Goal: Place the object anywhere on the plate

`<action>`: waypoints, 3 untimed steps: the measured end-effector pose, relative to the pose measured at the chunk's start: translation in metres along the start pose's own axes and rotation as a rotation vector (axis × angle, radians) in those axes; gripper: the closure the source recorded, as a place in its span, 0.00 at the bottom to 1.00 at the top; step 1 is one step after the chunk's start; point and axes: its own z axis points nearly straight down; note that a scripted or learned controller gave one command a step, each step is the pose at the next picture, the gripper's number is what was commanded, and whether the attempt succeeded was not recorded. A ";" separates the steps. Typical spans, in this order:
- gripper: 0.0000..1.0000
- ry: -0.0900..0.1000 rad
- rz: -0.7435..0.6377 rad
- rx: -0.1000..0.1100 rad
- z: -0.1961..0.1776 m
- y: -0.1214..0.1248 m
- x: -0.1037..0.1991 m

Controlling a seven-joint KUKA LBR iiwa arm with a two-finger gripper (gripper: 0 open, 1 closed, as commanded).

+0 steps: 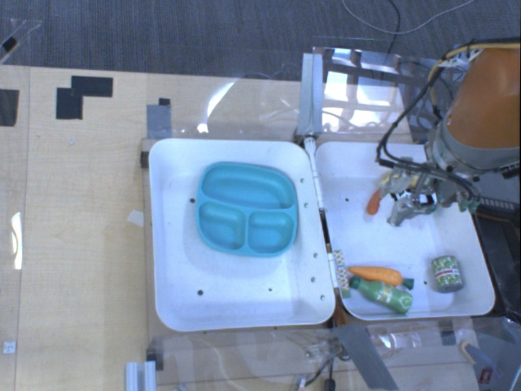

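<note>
The gripper [404, 206] hangs over the right bin [476, 247] beside a small orange piece [374, 203]; whether it is open or closed is unclear. The blue plate [247, 208] sits in the left bin [175, 259].

A light wood-grain bench [73, 218] fills the left and middle of the view, and beyond its far edge lies dark grey ribbed carpet [203, 15]. Black tape marks [84, 94] sit on the bench near its far left, one stepped in shape, another cut off at the left edge. A clear acrylic sheet [244, 104] covers part of the bench top and catches a curved glare of overhead light. A shiny metal frame [358, 80] stands at the far side, reflecting bright patches. A thin white cable [383, 10] loops across the carpet at upper right. Small grey brackets [159, 119] sit on the bench.
</note>
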 end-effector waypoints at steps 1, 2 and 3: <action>1.00 -0.001 0.180 0.000 -0.013 -0.036 -0.050; 1.00 -0.001 0.363 0.000 -0.103 0.024 -0.075; 1.00 0.000 0.319 0.002 -0.114 -0.009 0.029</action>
